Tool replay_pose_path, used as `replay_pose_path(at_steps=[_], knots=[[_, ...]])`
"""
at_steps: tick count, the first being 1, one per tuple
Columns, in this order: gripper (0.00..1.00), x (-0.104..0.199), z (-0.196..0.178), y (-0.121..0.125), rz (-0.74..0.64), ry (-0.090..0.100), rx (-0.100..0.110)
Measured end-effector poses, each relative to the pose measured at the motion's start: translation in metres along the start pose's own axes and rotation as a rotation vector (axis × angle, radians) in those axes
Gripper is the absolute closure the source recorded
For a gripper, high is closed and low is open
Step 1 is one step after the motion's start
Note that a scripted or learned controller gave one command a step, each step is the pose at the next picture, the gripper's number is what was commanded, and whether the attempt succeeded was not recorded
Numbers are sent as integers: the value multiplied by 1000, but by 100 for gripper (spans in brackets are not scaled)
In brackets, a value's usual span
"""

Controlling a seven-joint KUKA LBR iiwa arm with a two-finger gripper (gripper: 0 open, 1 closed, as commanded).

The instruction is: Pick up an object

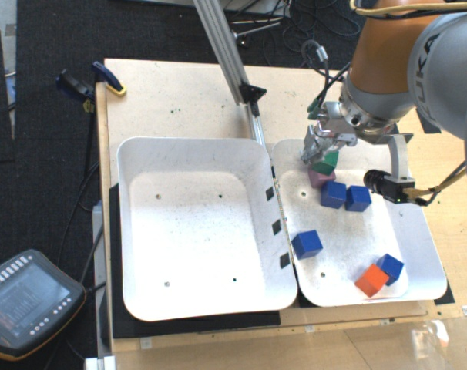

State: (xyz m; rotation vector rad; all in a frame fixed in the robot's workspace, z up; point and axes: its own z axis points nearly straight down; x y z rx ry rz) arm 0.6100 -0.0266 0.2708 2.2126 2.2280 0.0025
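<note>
Green block (pixel 327 160) at the right bin's (pixel 418 237) far edge, under the gripper (pixel 320 151).
Finger spacing cannot be told; the block should be centred before lifting, clear of the pink block (pixel 320 178) touching it.

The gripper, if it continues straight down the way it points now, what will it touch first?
Most likely the green block right under the gripper, which sits over a pink block at the back of the right bin. Depth is hard to judge from this slanted view.
</note>
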Motion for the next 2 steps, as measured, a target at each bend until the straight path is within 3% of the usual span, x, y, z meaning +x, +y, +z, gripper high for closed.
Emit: replay_pose_path(at_steps=[2], knots=[[100,94,20,23,0,1,1]])
